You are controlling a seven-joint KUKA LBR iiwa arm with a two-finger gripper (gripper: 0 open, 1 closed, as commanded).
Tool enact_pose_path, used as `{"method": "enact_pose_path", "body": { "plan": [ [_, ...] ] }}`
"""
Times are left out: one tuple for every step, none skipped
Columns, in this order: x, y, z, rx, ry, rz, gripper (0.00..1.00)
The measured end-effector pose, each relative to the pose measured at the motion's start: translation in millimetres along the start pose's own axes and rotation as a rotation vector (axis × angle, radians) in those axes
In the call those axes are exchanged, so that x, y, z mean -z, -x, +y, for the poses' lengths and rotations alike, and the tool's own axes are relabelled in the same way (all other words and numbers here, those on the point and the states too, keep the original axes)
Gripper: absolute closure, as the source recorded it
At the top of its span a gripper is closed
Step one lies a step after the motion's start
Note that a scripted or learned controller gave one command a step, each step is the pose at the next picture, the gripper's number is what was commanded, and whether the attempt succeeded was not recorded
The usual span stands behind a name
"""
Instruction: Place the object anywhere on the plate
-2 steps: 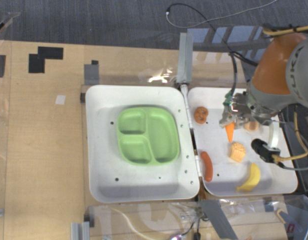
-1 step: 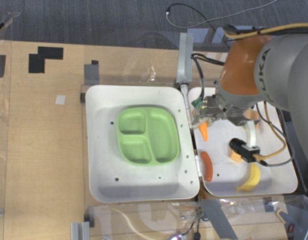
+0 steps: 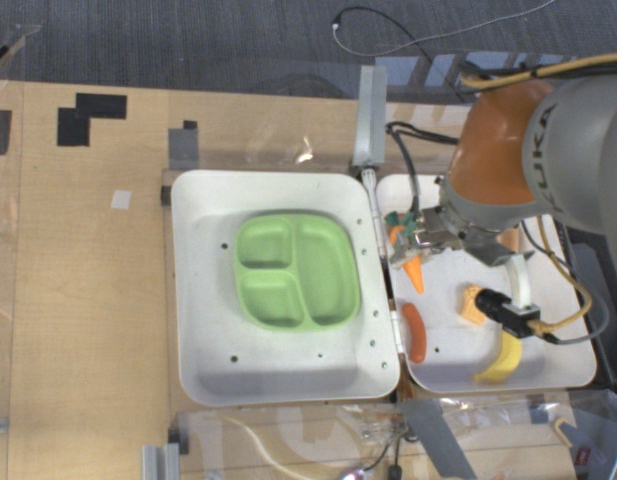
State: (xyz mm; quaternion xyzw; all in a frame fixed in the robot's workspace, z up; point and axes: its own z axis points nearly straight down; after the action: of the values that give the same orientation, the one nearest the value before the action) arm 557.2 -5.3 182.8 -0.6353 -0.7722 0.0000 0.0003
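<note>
A light green plate (image 3: 294, 271) with three compartments lies in the left white bin (image 3: 203, 368). In the right bin (image 3: 563, 368), an orange carrot (image 3: 416, 274) lies near the left wall. My gripper (image 3: 416, 236) hangs low over that bin's upper left part, just above the carrot and close to the divider between the bins. The grey arm with its orange band (image 3: 498, 153) covers the bin's back half.
A red sausage (image 3: 416, 331), an orange cheese wedge (image 3: 473, 306) and a yellow banana (image 3: 502, 360) lie in the right bin's front part. A black cable fitting (image 3: 508, 313) hangs over the cheese. A metal post (image 3: 369, 118) stands behind the divider.
</note>
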Motion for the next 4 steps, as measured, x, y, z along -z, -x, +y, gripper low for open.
{"method": "enact_pose_path", "body": {
  "plan": [
    [0.1, 0.1, 0.0, 0.0, 0.0, 0.0, 0.0],
    [9.2, -0.1, 2.0, 0.002, 0.001, 0.0, 1.0],
    [0.0, -75.1, 47.3, 0.031, 0.001, 0.0, 1.0],
    [0.1, -74.9, 47.3, 0.031, 0.001, 0.0, 0.0]
  ]
}}
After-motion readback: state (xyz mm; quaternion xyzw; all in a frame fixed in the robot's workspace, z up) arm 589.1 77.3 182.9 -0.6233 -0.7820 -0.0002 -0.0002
